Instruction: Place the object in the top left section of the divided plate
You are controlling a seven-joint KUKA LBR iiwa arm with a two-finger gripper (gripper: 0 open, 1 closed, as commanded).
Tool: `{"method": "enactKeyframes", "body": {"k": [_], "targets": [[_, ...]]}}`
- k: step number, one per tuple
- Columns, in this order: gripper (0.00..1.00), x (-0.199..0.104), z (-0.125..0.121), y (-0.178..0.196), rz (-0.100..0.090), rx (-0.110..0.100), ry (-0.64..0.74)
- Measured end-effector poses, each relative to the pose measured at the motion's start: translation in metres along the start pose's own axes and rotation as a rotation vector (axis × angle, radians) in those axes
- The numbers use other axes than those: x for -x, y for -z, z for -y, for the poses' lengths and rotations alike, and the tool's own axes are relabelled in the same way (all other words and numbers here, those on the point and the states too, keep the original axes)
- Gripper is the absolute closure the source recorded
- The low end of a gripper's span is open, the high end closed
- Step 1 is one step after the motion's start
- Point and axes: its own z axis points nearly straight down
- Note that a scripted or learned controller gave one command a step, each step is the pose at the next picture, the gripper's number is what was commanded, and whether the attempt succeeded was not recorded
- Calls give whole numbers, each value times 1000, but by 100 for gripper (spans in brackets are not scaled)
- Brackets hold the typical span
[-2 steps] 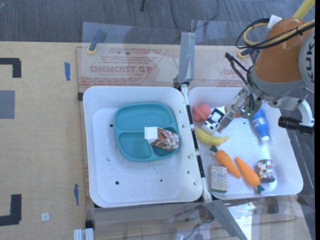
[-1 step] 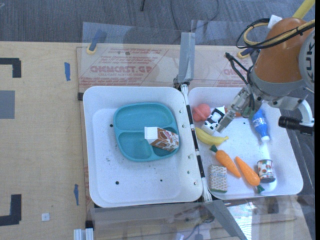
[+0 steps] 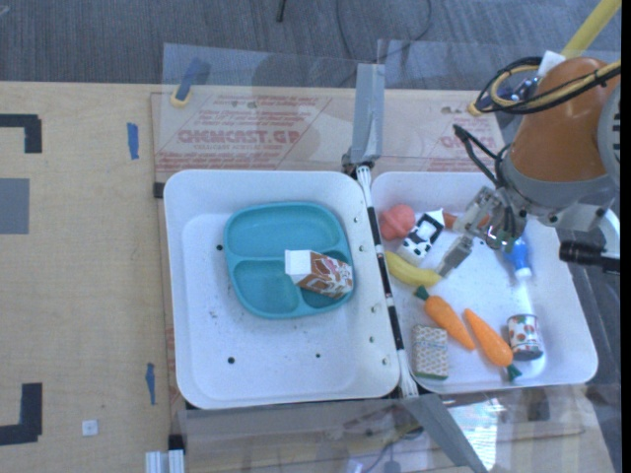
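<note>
Camera view is showing the gripper [image 3: 471,236] hovering with fingers apart, empty, over the right bin [image 3: 582,363]; it should be centring squarely over one toy before closing.

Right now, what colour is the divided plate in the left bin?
Teal-blue, all over. The plate shows best in the camera view, sitting in the left bin.

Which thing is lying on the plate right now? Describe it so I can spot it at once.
Look in the left bin, at the teal plate. On its lower right section lies a small carton: a white end facing left and a brown patterned body. It is the one thing on the plate; the carrots, banana and can lie in the right bin.
</note>
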Motion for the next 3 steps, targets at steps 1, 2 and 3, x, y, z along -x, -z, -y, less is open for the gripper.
{"method": "enactKeyframes", "body": {"k": [1,2,3], "targets": [[0,0,0,0,0,0,-1],[0,41,-13,74,5,1,91],[0,-38,11,80,1,1,87]]}}
